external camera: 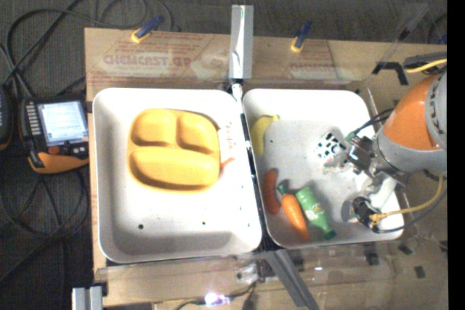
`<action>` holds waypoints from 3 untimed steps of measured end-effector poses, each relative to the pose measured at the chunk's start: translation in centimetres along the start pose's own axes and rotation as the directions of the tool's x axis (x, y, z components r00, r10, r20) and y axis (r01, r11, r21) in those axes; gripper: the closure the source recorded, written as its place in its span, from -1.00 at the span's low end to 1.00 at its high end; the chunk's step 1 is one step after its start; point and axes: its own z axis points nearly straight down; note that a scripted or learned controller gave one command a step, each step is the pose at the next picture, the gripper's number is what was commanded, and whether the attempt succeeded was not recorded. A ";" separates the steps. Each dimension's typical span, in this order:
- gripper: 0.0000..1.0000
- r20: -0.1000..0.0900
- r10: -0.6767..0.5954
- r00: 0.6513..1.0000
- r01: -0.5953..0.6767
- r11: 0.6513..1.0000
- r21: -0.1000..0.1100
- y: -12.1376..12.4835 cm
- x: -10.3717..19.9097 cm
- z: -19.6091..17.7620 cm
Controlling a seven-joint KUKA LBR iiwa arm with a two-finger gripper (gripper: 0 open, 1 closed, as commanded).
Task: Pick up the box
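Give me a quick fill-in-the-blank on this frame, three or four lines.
1. The yellow tray lies in the ____ bin.
2. The carrot lies beside a ____ bottle.
3. The arm reaches over the ____ bin.
4. The banana lies by that bin's ____ wall.

Missing words: left; green; right; left

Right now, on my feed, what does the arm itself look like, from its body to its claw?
The grey KUKA arm enters from the right with a broad orange band above the wrist. Its wrist is a cluster of dark and silvery metal parts, and the claw carries a black-and-white dotted marking. A thin yellow cable loops under the wrist.
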 end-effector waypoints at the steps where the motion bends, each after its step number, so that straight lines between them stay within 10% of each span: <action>1: -1.00 -0.002 -0.074 0.997 0.074 0.997 -0.002 -1.1 -0.9 0.0; 2: -1.00 0.001 -0.173 0.985 0.173 0.985 0.006 -1.3 -1.1 0.0; 3: -1.00 0.020 0.188 0.982 -0.188 0.982 0.014 4.6 4.1 0.6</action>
